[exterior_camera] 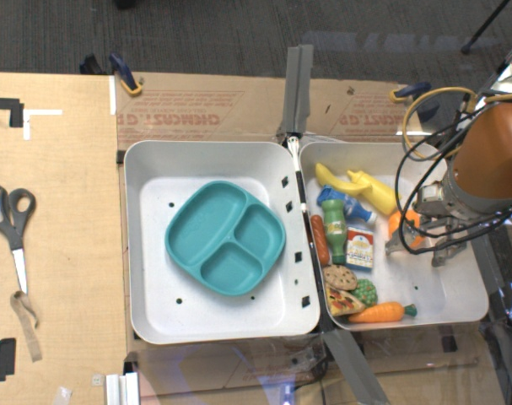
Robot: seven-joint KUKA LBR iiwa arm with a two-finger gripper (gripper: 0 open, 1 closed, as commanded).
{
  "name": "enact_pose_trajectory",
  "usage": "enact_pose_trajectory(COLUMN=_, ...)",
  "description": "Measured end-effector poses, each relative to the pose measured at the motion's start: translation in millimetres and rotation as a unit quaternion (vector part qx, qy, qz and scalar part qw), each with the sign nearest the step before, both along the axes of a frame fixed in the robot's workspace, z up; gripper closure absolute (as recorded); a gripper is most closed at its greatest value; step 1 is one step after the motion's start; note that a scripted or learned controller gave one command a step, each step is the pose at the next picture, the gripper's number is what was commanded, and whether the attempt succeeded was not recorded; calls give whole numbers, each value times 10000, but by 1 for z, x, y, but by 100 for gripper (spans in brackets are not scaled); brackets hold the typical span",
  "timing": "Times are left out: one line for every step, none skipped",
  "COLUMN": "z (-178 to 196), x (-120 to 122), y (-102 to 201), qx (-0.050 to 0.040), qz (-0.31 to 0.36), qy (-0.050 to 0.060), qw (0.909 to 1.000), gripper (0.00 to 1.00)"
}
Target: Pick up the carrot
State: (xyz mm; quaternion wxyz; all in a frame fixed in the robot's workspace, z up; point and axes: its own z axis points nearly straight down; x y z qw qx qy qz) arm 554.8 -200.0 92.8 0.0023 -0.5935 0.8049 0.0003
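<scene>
The carrot (380, 313), orange with a green stub at its right end, lies flat near the front wall of the right bin (458, 306). My gripper (417, 250) hangs over the right half of that bin, behind and to the right of the carrot and well apart from it. Its fingers (395, 245) look open. A small orange item (401, 224) lies partly beneath the gripper's left side, and I cannot tell whether they touch. Nothing shows held between the fingers.
Toy foods crowd the right bin's left side: a yellow piece (361, 186), blue bottle (333, 213), red sausage (320, 239), small box (360, 248), cookie (340, 277). A teal divided plate (226, 236) sits in the left bin (146, 310). Scissors (11, 218) lie far left.
</scene>
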Motion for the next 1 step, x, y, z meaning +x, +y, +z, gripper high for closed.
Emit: enact_pose_trajectory(z=0, x=9, y=26, qx=-2, qz=1666, qy=-6, qw=9860, gripper=0)
